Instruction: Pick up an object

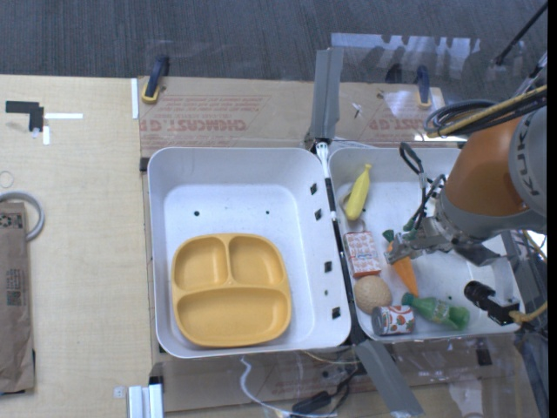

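Seemingly nothing is lifted yet: the grey two-finger gripper, its state impossible to tell, sits low at the orange plastic carrot in the right white bin.

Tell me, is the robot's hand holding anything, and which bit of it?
It cannot be told. The hand sits low in the right bin, right at the top of the orange carrot, but the view is too blurry to show a grip.

camera view | fixed overhead | slanted down | both bins
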`<state>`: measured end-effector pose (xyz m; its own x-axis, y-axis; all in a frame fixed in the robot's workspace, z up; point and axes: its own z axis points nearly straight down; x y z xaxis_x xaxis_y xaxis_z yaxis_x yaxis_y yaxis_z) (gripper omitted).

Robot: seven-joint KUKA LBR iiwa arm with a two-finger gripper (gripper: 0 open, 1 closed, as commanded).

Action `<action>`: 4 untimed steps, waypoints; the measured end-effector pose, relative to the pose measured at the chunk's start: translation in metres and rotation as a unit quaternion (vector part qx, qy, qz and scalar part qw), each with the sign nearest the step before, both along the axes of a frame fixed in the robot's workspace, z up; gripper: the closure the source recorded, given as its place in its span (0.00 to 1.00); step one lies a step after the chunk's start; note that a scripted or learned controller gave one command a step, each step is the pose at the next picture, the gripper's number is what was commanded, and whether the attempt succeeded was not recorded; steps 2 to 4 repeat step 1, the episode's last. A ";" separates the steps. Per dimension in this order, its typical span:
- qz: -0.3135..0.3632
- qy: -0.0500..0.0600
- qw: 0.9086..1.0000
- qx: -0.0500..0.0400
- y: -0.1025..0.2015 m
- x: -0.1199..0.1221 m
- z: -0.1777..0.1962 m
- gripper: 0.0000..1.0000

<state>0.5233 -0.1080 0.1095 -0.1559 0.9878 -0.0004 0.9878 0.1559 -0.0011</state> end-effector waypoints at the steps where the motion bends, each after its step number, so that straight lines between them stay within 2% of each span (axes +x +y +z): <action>1: 0.029 -0.001 1.000 -0.001 0.004 0.038 0.119 1.00; 4: 0.029 -0.001 1.000 -0.001 0.004 0.038 0.119 1.00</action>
